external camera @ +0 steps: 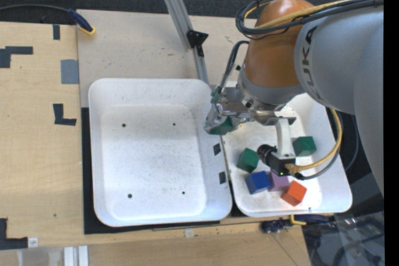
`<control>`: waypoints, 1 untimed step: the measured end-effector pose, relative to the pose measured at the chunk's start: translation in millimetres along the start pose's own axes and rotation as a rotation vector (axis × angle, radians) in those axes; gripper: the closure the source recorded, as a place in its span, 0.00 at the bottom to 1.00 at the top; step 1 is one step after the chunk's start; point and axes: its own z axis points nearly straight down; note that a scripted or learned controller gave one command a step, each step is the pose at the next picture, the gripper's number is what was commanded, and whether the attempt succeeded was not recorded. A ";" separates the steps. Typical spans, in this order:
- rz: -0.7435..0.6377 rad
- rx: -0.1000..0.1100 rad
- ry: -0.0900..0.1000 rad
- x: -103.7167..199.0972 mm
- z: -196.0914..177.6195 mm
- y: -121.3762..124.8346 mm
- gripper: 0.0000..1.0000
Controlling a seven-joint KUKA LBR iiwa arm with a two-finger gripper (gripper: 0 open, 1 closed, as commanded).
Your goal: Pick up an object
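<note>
Orange wrist band nearest lens. Gripper above divider between 2 bins, jaws closed on dark green block. Likely light, rigid, smooth; grip flat opposing faces.

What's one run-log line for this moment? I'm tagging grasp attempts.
claw: over the bins' shared rim, green piece at its tip, grasp unconfirmed | right bin: two green blocks, blue, purple, orange

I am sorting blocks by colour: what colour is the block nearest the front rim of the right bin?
Orange block, seen in the camera view.
</note>
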 end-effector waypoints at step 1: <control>0.000 0.000 -0.001 49.8 5.8 -18.1 1.00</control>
